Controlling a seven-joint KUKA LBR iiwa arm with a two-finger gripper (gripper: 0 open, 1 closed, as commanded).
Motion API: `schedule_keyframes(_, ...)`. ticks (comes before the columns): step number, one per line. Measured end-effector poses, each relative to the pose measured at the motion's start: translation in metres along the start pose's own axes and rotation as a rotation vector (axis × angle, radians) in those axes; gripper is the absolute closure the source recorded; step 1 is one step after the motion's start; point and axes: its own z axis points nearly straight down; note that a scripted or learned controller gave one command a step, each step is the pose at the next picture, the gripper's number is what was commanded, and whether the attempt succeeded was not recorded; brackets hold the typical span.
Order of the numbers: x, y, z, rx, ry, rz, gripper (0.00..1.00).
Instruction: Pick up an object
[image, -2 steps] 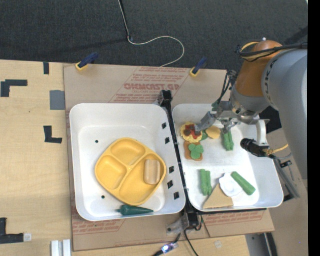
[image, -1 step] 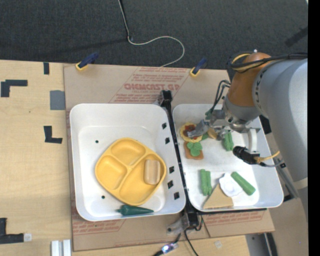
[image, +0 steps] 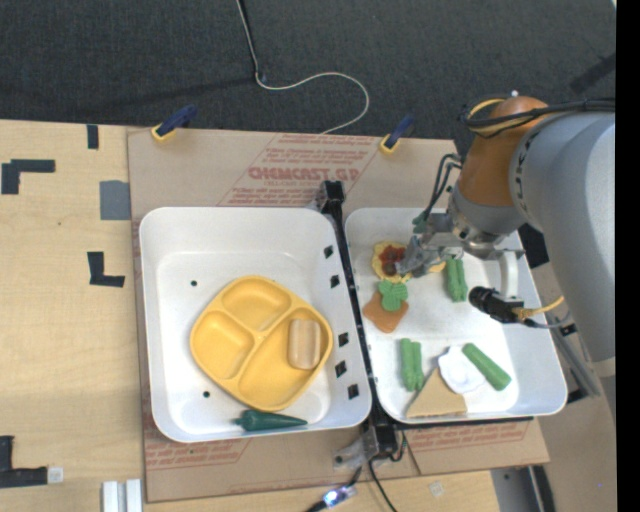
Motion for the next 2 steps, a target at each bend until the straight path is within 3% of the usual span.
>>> schedule_keyframes(1,-0.002,0.006,-0.062,-0.016,-0.009,0.006,1.00)
schedule_keyframes(2,0.002,0.014,-0.123,-0.017,-0.009,0.005,1.00)
